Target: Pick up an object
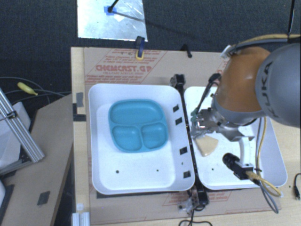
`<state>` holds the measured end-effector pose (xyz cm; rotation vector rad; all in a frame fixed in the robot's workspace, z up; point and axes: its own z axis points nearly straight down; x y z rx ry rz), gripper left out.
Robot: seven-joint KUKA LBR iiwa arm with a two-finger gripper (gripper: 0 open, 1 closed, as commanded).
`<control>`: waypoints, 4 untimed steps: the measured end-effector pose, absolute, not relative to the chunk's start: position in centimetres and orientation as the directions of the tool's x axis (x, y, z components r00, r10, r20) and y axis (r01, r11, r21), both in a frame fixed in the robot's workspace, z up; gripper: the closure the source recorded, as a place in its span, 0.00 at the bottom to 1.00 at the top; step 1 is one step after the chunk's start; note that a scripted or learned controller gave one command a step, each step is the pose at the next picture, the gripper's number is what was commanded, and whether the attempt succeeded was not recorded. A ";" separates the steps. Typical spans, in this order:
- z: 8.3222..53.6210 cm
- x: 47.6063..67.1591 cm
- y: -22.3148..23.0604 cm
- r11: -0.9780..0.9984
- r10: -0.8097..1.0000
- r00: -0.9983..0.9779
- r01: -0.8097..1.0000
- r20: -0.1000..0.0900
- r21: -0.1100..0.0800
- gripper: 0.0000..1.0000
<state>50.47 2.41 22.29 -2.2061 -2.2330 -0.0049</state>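
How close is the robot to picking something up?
Nothing looks picked up yet. The arm is reaching over the right bin, with its end effector low, right above a beige object lying on the bin floor. I cannot tell whether it has gripped it. Lifting is left. The blue divided tray lies in the left bin.

Brown board (123, 62) reads "CHEMCAST GP" (red print); arm (277, 86) reads "KUKA".
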 end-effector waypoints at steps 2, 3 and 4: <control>42.5 48.7 9.6 0.012 1.000 -0.012 1.000 0.005 0.012 1.00; 39.4 50.5 13.7 0.008 1.000 -0.008 1.000 0.001 0.001 1.00; 40.7 50.5 13.4 0.011 1.000 -0.011 1.000 0.001 0.005 1.00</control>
